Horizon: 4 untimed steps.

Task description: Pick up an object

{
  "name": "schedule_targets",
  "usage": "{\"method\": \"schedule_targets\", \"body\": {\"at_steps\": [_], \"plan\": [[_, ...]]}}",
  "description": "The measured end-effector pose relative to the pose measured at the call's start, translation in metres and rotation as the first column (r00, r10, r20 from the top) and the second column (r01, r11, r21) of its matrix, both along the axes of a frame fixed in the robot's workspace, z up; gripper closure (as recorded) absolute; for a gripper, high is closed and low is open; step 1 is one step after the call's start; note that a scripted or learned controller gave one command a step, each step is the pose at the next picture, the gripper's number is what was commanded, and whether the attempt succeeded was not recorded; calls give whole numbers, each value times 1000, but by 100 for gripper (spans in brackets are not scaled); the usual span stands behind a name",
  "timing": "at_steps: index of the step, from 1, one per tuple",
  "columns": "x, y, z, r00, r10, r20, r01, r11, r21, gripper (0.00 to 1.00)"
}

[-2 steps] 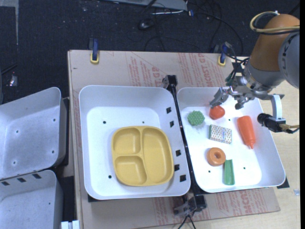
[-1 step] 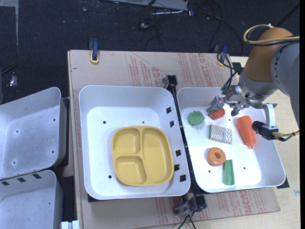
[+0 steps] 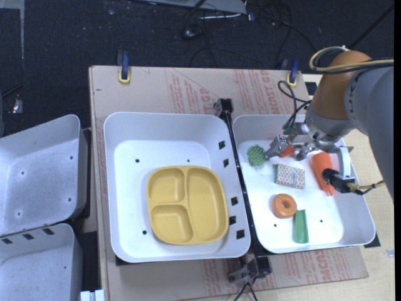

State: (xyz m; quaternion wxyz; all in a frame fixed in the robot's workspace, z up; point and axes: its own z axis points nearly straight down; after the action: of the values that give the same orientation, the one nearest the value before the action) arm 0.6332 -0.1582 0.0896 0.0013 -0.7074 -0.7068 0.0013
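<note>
Camera view. The tabletop (image 3: 163, 89) is a flat board with red printing, carrying two shallow white bins of smooth moulded plastic with rounded corners.

The left bin (image 3: 125, 137) contains one matte yellow tray (image 3: 187, 204), a rounded rectangle divided into three compartments.

The right bin (image 3: 357, 221) contains five items:
- a green, knobbly, broccoli-shaped piece (image 3: 255, 155) near the bin's left wall;
- a small flat box (image 3: 290, 175) with a fine printed pattern, just right of and below the green piece;
- an orange ring (image 3: 284, 205), doughnut-shaped and smooth, below the box;
- a green rectangular bar (image 3: 301, 226), smooth, lying lengthwise just right of and below the ring;
- an orange, carrot-like tapered piece (image 3: 323, 167) toward the bin's right side.

The grey arm (image 3: 369, 102) (orange band above the wrist) reaches in from the right. The gripper (image 3: 293, 146) sits low over the upper part of the right bin, between the green knobbly piece and the carrot-like piece. Whether the metallic fingers are spread or closed cannot be determined; nothing is visibly between them.
</note>
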Motion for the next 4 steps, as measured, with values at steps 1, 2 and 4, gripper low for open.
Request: {"method": "schedule_targets", "body": {"at_steps": [1, 2, 4], "plan": [[2, 0, 14, 1000, 0, 6, 0, 1000, -1, 100], [9, 3, 76, 1000, 4, 10, -4, 1000, -2, 100], [1, 54, 120, 1000, 8, 3, -8, 1000, 2, 100]]}}
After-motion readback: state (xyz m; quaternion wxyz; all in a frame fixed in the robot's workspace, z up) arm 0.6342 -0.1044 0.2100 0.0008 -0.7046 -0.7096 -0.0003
